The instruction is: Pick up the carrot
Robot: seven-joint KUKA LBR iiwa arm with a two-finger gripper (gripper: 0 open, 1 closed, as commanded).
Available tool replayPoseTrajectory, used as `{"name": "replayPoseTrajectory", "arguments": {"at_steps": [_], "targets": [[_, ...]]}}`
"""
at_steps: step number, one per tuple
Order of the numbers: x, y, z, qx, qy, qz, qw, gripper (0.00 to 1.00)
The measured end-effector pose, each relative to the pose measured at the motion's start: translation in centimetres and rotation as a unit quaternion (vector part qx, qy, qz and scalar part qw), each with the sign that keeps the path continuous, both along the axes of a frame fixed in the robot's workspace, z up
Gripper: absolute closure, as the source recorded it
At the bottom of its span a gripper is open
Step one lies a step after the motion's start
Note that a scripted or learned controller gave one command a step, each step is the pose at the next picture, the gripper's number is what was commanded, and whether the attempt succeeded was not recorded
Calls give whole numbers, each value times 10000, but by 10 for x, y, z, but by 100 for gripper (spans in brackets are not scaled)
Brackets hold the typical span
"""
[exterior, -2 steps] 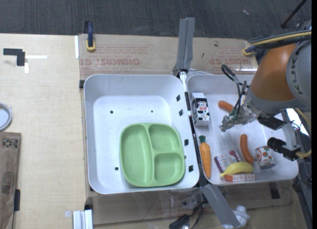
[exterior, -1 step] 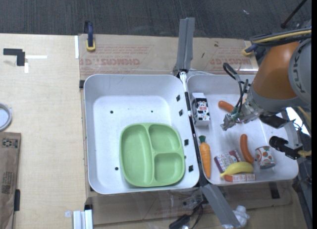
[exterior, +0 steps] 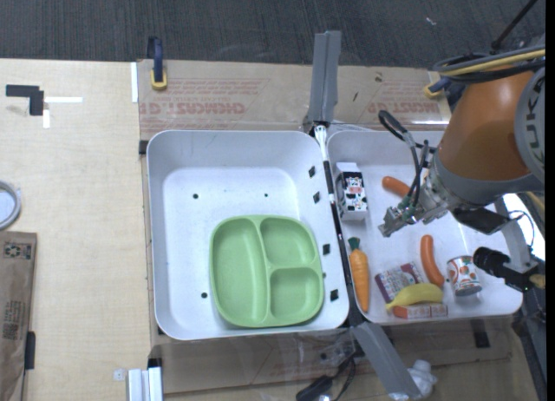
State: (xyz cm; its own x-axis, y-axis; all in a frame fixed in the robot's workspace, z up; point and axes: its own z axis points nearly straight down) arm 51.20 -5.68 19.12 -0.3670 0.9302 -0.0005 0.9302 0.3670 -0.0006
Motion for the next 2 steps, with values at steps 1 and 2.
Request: {"name": "replayPoseTrajectory", "arguments": {"at_steps": [1,2], "targets": [[-33,57,152,-12,0,-1683,9857,100],[-34,25,105,-5,10,191,9998,100]]}}
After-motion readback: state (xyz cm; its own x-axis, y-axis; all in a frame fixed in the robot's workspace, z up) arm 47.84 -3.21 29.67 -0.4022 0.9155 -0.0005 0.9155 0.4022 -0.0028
